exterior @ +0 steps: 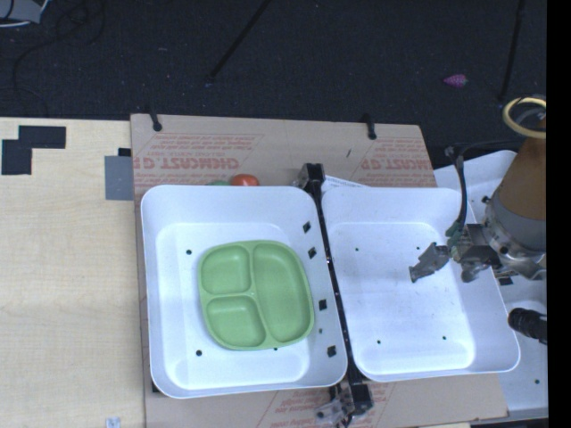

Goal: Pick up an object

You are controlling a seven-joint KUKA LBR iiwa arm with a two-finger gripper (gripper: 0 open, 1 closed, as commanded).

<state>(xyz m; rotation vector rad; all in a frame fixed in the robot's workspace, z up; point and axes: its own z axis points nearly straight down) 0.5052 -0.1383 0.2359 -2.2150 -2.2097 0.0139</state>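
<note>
A light green plastic plate with three sections (256, 293) lies flat in the left white bin (169, 364). The grey two-finger gripper (443, 261) hangs over the right white bin (393, 346), well apart from the plate. Its fingers look spread, pinching nothing. Farther back, a small red-orange round thing (244, 181) sits just behind the left bin.

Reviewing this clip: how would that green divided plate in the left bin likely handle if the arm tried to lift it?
The green divided plate looks like moulded plastic, so probably stiff and light. It lies flat on the left bin's floor with a low rounded rim, so a pinch may slip. It seems unlikely to roll or tip. The tool hangs over the right bin, away from it.
</note>
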